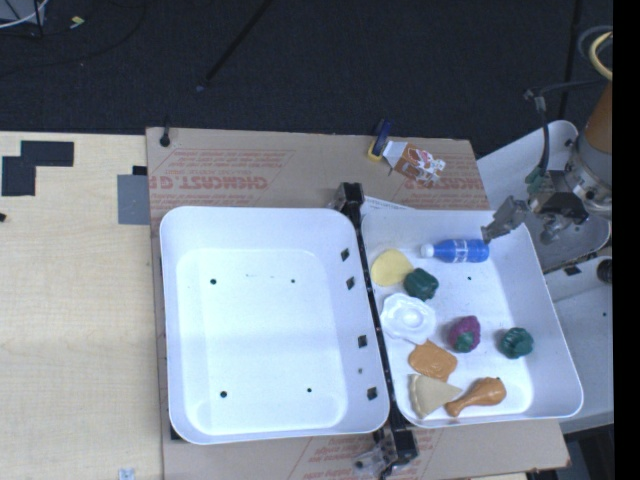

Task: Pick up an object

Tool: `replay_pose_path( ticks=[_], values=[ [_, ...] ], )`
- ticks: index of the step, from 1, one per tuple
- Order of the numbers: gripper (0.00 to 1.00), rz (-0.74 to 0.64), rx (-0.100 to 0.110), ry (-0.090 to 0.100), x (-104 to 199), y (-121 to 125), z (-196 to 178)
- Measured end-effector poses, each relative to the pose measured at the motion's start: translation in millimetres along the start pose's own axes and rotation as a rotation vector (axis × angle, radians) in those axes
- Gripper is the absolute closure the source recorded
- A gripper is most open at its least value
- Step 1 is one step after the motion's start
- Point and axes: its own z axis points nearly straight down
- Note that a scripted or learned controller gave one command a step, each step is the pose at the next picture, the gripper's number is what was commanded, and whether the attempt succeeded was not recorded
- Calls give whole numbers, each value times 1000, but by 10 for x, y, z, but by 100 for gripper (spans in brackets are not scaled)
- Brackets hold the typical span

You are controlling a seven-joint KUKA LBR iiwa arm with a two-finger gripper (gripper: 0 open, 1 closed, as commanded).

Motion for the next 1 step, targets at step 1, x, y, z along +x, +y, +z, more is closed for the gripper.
replay_pose_path(
  ticks=[1],
  values=[
    [0, 2, 14, 6, 381, -291, 1286]
  ],
)
